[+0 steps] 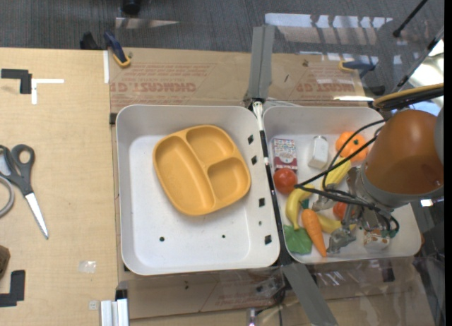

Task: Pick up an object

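Low in the right bin (406, 250), the gripper (347, 238) sits just beside the carrot (315, 231), whether open or closed I cannot tell, and crowding toys like the banana (296, 201) could spoil a clean grasp.

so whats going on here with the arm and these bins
A grey robot arm reaches in from the right and hangs low over the right bin, which holds a heap of toy food: a carrot, a banana, a tomato and a small carton. Its pincer sits down among the items near the carrot. The left bin holds a yellow divided plate.
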You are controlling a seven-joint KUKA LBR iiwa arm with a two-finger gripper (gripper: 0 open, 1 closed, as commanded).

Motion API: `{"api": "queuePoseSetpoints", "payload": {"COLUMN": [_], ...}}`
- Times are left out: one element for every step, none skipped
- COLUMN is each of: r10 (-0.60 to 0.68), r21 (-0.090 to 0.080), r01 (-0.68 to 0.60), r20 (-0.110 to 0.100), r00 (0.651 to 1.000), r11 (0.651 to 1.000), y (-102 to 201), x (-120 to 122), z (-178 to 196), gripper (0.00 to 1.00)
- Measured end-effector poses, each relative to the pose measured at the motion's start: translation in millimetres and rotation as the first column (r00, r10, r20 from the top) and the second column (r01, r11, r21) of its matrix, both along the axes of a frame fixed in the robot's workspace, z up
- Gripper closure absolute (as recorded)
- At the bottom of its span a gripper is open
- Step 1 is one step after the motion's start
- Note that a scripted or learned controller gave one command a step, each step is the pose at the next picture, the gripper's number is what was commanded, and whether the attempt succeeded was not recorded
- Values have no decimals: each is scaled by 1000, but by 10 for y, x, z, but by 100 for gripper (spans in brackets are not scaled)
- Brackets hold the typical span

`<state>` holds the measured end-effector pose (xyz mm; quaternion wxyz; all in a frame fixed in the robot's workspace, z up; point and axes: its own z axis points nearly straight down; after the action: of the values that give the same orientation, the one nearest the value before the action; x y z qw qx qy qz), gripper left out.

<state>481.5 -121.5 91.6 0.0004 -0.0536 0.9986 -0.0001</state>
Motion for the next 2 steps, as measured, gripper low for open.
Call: {"api": "queuePoseSetpoints", "payload": {"r10": [3,2], "r21": [-1,-1], "r01": [-3,-2], "r20": [4,4], "r00": [1000,1000], "r11": [1000,1000], "y": [3,4], "x": [19,19], "z": [94,95], "gripper": [100,0]}}
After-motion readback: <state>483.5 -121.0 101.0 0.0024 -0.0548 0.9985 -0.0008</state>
